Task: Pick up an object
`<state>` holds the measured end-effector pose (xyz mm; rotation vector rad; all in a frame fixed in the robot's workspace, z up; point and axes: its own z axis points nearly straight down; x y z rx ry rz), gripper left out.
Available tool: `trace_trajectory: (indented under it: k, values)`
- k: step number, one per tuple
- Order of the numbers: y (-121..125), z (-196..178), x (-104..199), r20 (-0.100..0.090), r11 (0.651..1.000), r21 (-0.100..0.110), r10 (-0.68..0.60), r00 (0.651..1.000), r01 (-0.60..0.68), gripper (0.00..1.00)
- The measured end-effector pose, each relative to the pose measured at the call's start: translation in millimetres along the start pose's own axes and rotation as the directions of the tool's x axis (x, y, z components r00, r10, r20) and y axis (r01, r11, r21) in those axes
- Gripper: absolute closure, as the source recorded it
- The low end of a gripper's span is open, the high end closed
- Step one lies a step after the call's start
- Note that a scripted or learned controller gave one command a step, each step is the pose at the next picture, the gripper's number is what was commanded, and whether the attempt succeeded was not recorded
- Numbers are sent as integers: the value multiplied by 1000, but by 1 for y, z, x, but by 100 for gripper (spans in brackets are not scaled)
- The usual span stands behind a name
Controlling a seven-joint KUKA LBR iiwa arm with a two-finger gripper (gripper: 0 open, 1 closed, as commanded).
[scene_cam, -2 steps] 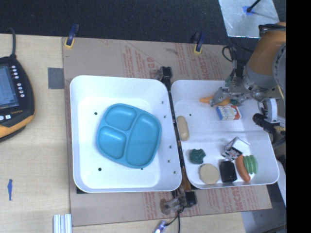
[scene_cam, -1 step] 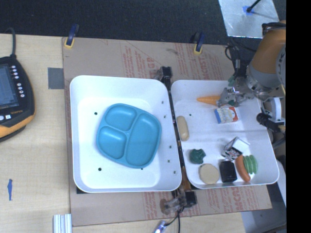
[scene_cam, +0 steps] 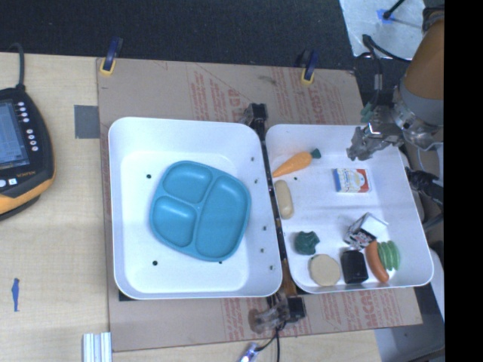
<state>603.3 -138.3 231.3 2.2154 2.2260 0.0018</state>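
A: Nearest, along the front edge of the right bin (scene_cam: pixel 423 225)?

B: A beige round piece (scene_cam: pixel 325 269), a black block (scene_cam: pixel 353 266), then an orange-and-green toy vegetable (scene_cam: pixel 382 259) in the front right corner. Just behind, a dark green lump (scene_cam: pixel 306 241) and a small black-and-white item (scene_cam: pixel 364 230)

A: Further back?

B: A pale oblong piece (scene_cam: pixel 284 199) by the left wall, a small white packet (scene_cam: pixel 352 180) mid-bin, a toy carrot (scene_cam: pixel 293 164) toward the back left corner. All lying flat on the bin floor, none lifted

A: And the left bin (scene_cam: pixel 128 202)?

B: Just a blue divided plate (scene_cam: pixel 201 210), roughly centred

A: The gripper (scene_cam: pixel 367 142)?

B: Over the back right corner of the right bin, beyond the packet and apart from it. Nothing visible between the fingers; too dark and small to tell how wide apart

A: So, progress?

B: Hardly begun, by the look of it. Still to do: choosing a target, descending, closing, lifting. Packet nearest, probably the likeliest pick
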Motion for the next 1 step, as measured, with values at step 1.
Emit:
trace_trajectory:
  k: [1]
  values:
    - [-1,2,0,0,1000,4,1,1000,-1,0]
